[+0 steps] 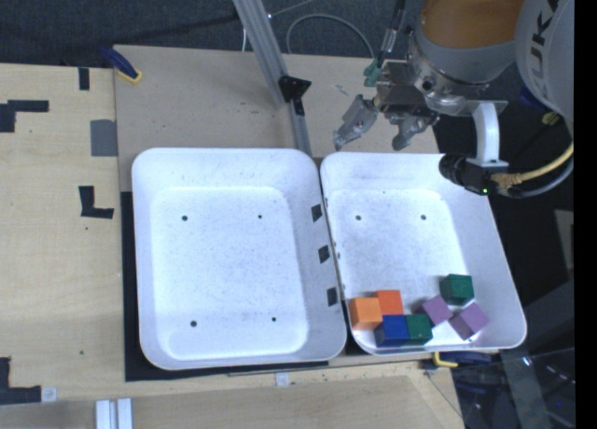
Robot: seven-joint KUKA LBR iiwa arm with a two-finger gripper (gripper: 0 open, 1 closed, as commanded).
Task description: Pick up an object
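While its jaws stand spread, the gripper (377, 134) hangs above the right bin's (485, 231) far rim.
Coloured blocks (410, 315) cluster at that bin's near edge.

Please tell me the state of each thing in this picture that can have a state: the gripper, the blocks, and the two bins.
gripper: open, holding nothing, raised over the far edge of the right bin.
blocks: lying clustered in the near end of the right bin, untouched.
right bin: holds all the blocks.
left bin: holds no blocks.
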